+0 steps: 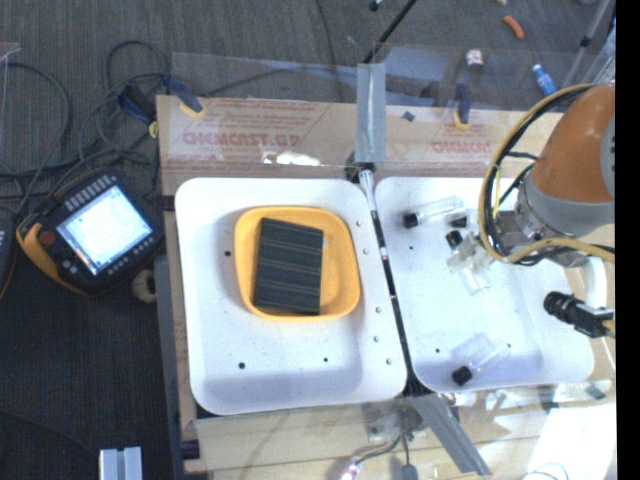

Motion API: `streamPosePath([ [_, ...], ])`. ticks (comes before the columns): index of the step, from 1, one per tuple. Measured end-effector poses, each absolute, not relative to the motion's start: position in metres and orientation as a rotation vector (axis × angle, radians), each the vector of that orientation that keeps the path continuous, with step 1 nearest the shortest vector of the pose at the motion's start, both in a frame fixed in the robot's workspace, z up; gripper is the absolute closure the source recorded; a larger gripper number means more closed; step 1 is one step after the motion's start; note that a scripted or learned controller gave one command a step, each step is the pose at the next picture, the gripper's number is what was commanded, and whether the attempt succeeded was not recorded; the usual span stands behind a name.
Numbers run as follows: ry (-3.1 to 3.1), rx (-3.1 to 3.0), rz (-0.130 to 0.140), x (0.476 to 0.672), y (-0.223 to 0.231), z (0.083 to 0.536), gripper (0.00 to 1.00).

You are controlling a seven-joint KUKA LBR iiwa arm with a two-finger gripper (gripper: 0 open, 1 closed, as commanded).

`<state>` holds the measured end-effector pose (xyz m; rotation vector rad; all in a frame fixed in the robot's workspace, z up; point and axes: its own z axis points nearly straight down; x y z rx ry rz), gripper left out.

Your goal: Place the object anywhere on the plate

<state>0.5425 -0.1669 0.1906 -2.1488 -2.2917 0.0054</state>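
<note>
A yellow square plate (296, 263) rests in the left white bin (290, 368). A dark ribbed rectangular block (289, 266) lies flat on the plate, near its middle. The arm (575, 168), grey with an orange band, hangs over the right bin (500, 308). Its gripper (468, 256) points down over the upper middle of that bin, well to the right of the plate and apart from the block. Nothing is seen held in it.
Two clear pieces with black caps lie in the right bin, one at the back (432, 214) and one at the front (474, 356). A teach pendant (92, 233) sits on the floor to the left. A cardboard sheet (260, 133) lies behind the bins.
</note>
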Motion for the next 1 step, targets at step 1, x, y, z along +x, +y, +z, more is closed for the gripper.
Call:
streamPosePath([
  [1,-2.292,-2.149,0.005,0.5425,-0.1669,0.1908,0.0],
])
